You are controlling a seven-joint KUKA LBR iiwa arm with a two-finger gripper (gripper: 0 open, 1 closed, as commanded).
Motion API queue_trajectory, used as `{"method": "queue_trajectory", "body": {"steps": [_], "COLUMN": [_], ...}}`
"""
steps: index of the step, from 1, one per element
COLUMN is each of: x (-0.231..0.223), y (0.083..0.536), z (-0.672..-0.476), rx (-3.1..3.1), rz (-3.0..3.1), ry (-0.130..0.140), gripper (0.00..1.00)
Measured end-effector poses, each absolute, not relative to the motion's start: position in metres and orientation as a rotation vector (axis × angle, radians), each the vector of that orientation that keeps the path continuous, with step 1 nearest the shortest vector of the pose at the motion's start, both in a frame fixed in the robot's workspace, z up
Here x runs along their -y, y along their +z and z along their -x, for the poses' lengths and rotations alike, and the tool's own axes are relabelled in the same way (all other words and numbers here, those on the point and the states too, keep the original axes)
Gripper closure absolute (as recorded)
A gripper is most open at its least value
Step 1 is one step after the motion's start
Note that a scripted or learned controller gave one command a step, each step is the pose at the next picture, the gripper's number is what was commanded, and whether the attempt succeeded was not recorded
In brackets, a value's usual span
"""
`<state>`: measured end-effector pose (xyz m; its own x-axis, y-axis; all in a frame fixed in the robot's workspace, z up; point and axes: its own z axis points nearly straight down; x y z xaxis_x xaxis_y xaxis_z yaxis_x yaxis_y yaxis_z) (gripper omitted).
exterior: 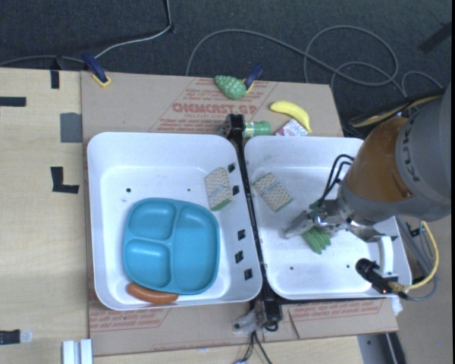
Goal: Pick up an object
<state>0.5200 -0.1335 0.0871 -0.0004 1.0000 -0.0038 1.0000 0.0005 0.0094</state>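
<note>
In the right bin (341,283) my gripper (303,226) hangs low over the floor, reaching in from the right below the orange wrist band. A small green object (317,240) lies right beside it, touching or just under its lower side; whether it is gripped is hidden. A patterned sponge (273,191) lies up and to the left of the gripper, apart from it. The left bin (114,158) holds a second sponge (219,187), a blue divided plate (172,246) and an orange sausage-shaped toy (152,293).
Behind the bins on the cardboard lie a yellow banana (290,113), a green leafy toy (231,86), a green bottle (255,128) and a small packet (292,130). The black divider clamp (243,203) runs between the bins. Cables loop at the back.
</note>
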Motion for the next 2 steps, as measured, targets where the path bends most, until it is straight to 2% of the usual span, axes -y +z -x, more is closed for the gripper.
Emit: {"method": "queue_trajectory", "body": {"steps": [1,2], "x": [0.134,0.065], "y": [0.097,0.184], "z": [-0.52,-0.554], "rx": [-2.213,-2.224], "rz": [-2.215,-2.22], "ry": [0.005,0.0], "gripper": [1.0,1.0]}}
